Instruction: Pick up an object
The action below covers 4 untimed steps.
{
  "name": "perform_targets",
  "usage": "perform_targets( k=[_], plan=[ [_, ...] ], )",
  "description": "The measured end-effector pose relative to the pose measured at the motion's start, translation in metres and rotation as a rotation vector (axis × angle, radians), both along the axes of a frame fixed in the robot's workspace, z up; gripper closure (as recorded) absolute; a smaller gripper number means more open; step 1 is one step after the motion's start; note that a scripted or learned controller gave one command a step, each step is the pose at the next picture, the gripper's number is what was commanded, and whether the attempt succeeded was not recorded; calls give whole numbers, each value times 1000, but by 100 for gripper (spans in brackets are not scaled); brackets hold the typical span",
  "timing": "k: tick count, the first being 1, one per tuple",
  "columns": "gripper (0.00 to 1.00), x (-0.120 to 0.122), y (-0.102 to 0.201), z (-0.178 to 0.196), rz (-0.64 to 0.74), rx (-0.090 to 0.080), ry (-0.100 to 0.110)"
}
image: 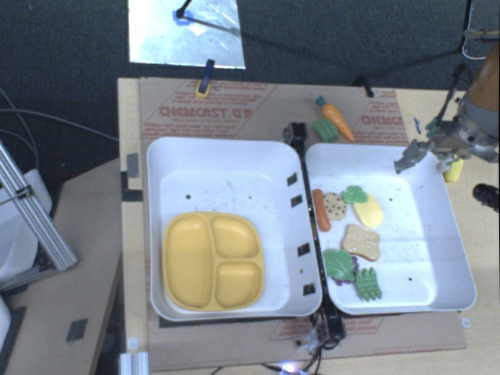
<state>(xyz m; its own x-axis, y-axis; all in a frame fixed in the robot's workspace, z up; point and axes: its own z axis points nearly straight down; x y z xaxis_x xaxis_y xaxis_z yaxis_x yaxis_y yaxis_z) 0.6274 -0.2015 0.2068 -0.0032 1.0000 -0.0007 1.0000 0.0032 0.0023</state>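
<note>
Looking down at a slant on a table [94, 209] bearing two shallow white plastic bins side by side on a sheet of printed cardboard [234, 108].

Left bin [226, 162]: holding one yellow divided plate [212, 259], smooth, rounded at the corners, with three compartments, lying flat in the near half.

Right bin [437, 241]: holding a cluster of toy food along its left side. From far to near: a slim orange-red sausage [321, 210] lying along the left wall; a round speckled cookie [334, 205] touching it; a small green leafy piece [355, 194]; a smooth pale yellow oval, perhaps a lemon or potato [369, 212], just beside the leaf; a tan slice of bread [362, 242] with a rough-looking face; a dark green ruffled leaf [339, 263]; a small purple item [356, 272], too small to identify; a ridged green piece [368, 284] nearest the front wall.

Outside the bins, on the cardboard behind the right bin: a toy carrot [336, 117], orange with a green top, beside another green toy [325, 130].

Claw [408, 161] hanging over the far right corner of the right bin, well apart from the toy cluster, grey and metallic; opening too small and blurred to tell whether wide or narrow. Nothing visible between its fingers.
</note>
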Motion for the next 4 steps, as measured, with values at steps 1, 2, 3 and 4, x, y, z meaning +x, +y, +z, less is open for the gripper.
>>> perform_targets(
  k=[1,2,3,4],
  plan=[
    [0,-61,-5,-107,-5,4,11],
    [0,-2,91,-121,10,1,-6],
    [0,-124,97,-123,-6,4,12],
    [0,-57,105,-122,3,0,-5]
  ],
)
